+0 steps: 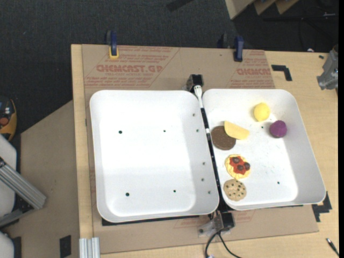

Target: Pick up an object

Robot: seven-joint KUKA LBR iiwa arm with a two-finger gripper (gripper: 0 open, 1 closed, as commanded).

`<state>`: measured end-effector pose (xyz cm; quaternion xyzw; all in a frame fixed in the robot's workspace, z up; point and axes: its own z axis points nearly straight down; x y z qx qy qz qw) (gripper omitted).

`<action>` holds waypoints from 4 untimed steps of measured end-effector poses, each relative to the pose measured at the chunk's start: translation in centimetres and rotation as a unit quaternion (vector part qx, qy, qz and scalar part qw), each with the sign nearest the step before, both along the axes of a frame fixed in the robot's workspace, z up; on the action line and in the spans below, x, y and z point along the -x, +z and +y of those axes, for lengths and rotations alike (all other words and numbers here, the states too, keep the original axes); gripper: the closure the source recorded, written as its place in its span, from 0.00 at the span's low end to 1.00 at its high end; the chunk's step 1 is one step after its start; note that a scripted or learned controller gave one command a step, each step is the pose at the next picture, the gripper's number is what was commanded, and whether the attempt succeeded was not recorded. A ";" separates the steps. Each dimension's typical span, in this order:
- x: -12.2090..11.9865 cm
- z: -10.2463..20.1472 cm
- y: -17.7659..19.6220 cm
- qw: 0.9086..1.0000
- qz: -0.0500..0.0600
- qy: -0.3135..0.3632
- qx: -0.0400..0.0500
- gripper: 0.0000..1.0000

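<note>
White plastic walls hemmed the toy food in the right bin [301,144]: a brown disc [222,138] lay under a yellow wedge [237,130], so a grab there risked lifting both or slipping off. A pizza piece [238,166] and cookie [234,189] sat near the divider, which could block the jaws [329,75]; whether they were released or clenched I could not tell.

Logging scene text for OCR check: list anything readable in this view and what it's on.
"CHEMCAST G.P", red print on the brown board behind the left bin.
The same red print behind the right bin is partly readable, "CHEMCAS...", the rest blurred.
Smaller red lines above both are too small to read.
</note>
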<state>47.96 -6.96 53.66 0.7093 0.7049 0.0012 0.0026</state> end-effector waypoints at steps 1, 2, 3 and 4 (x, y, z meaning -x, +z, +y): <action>-0.1 0.4 -0.1 1.000 0.001 0.003 0.000 0.00; 0.2 10.7 -15.7 1.000 0.011 0.008 -0.001 0.00; 0.0 10.1 -13.7 1.000 0.001 0.003 -0.001 1.00; 0.0 11.9 0.7 1.000 -0.007 0.005 -0.002 1.00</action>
